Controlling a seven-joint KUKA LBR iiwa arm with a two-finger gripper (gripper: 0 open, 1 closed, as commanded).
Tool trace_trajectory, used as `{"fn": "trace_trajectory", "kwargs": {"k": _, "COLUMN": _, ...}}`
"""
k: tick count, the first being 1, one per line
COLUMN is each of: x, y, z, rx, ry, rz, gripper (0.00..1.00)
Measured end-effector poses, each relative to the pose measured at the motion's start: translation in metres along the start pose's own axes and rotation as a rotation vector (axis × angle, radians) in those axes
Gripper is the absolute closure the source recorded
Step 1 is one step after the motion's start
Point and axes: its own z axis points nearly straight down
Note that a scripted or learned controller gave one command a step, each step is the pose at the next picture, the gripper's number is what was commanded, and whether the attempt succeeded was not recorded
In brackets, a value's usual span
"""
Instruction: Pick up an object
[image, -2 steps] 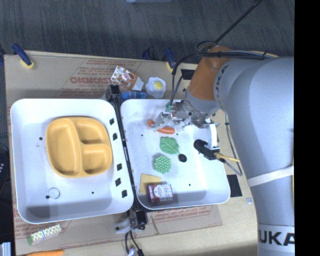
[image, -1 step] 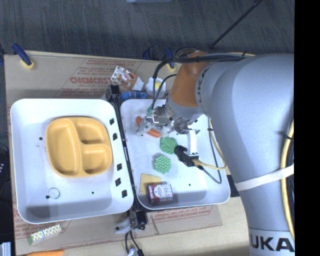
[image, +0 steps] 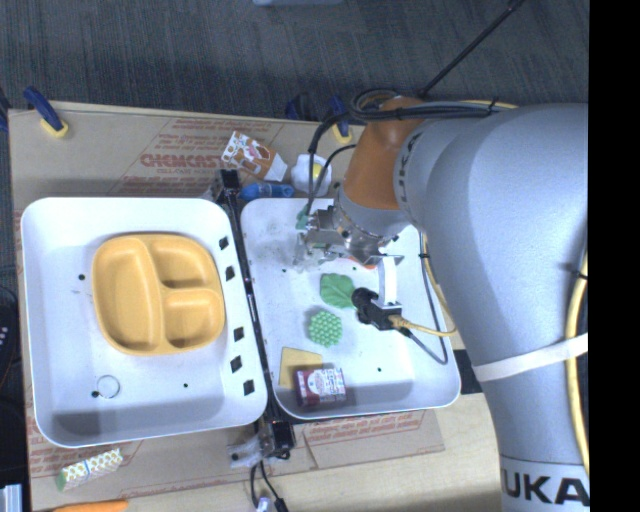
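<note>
The right bin (image: 430, 385) holds a green leaf-shaped piece (image: 337, 290), a green dotted ball (image: 324, 327), a flat yellow piece (image: 296, 359) and a dark red box (image: 320, 385) near its front wall. My gripper (image: 318, 238) hangs low over the back part of this bin, just behind the green leaf-shaped piece and apart from it. The grey wrist and its orange band (image: 375, 175) cover the bin's back right corner. I see nothing held in the gripper.
The left bin (image: 40, 300) carries a yellow divided tray (image: 158, 292) and a small clear ring (image: 107, 386). Behind the bins on the cardboard lie a small printed carton (image: 245, 152) and a blue item (image: 265, 190). A black cabled part (image: 368, 308) hangs beside the leaf.
</note>
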Motion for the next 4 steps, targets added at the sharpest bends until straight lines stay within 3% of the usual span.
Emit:
{"fn": "trace_trajectory", "kwargs": {"k": 1, "x": 0.0, "y": 0.0, "z": 0.0, "rx": 0.0, "ry": 0.0, "rz": 0.0, "gripper": 0.0}}
{"fn": "trace_trajectory", "kwargs": {"k": 2, "x": -0.003, "y": -0.08, "z": -0.045, "rx": -0.004, "ry": 0.0, "rz": 0.021, "gripper": 0.0}}
{"fn": "trace_trajectory", "kwargs": {"k": 3, "x": -0.016, "y": -0.101, "z": 0.011, "rx": -0.003, "ry": 0.001, "rz": 0.0, "gripper": 0.0}}
{"fn": "trace_trajectory", "kwargs": {"k": 4, "x": -0.016, "y": -0.101, "z": 0.001, "rx": -0.002, "ry": 0.0, "rz": -0.007, "gripper": 1.0}}
